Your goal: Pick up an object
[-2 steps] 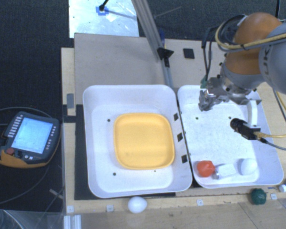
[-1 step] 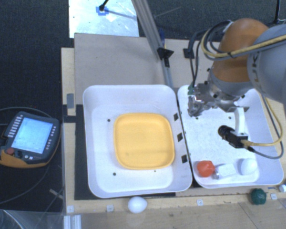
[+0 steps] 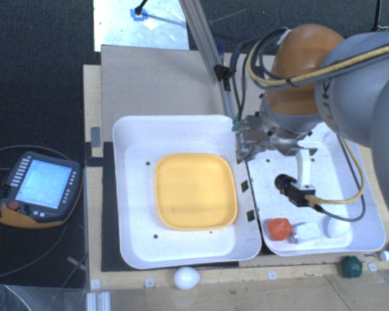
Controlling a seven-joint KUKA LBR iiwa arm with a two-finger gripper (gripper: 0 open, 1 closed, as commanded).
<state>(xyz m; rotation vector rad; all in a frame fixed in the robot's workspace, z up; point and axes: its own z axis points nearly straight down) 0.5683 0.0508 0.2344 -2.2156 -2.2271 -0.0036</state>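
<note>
- End effector sits over the shared wall between the left bin and the right bin, at about 10 o'clock of the right bin.
- I can't tell whether it's open or closed, or whether it has anything; the wrist blocks my view.
- Pick candidates in the right bin: orange-red object at 7 o'clock, small white piece touching or just beside it, and white egg-shaped object at 5 o'clock. All are well apart from the end effector.
- Left bin: yellow plate lies flat in the middle.
- Risk 1: a straight descent from here probably hits the bin walls. I see nothing pickable under it.
- Risk 2: the plate looks too wide and flat to grasp, so a close on its rim likely slips off.
- Risk 3: the orange-red object and white piece crowd the near wall. A grasp there may catch both or jam on the wall.
- Risk 4: the egg shape looks smooth and round, so it could squirt out and roll.
- White ball and green object lie on the table outside the bins, on the 6 o'clock side. I'm ignoring them.
</note>
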